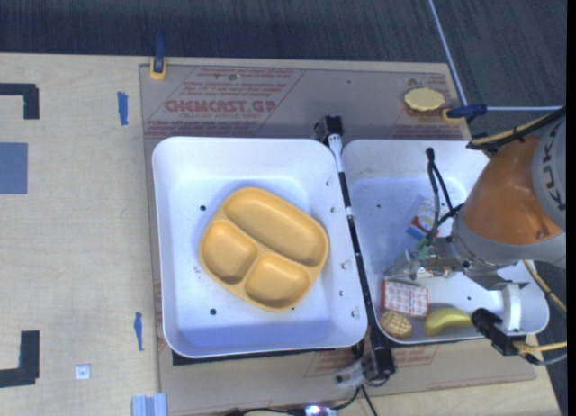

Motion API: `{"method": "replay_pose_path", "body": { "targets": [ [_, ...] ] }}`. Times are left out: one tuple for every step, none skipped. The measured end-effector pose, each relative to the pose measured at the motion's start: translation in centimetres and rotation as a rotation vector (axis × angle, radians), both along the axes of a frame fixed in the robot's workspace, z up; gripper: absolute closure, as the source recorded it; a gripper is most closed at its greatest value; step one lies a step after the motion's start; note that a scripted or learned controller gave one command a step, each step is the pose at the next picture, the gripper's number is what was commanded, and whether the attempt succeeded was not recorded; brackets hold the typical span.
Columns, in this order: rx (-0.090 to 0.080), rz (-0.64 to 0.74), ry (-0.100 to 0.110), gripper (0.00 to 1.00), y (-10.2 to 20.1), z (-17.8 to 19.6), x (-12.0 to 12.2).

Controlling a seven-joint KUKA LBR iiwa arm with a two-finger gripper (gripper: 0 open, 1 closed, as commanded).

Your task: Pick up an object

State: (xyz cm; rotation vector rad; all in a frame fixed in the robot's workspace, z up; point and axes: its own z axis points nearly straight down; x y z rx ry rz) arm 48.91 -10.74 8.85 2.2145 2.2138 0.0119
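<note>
Your arm (513,198) reaches over the right bin (387,167), and its end effector (425,259) sits low among the clutter there; you cannot tell its grasping state. Just below it lie a red-and-white box (404,297), a round waffle-like piece (395,323) and a banana (447,320), while the left bin (180,167) holds a yellow divided plate (262,248).

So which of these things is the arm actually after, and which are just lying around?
Part of the job:
- gripper, down in the right bin
- banana
- small patterned box
- round cookie-like piece

Just lying about:
- yellow divided plate in the left bin
- round tan disc on the board behind the bins
- blue clamps
</note>
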Motion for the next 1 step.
{"method": "replay_pose_path", "body": {
  "targets": [
    [0.0, 0.001, 0.006, 0.0, 1.37, -0.22, -0.76]
  ]
}}
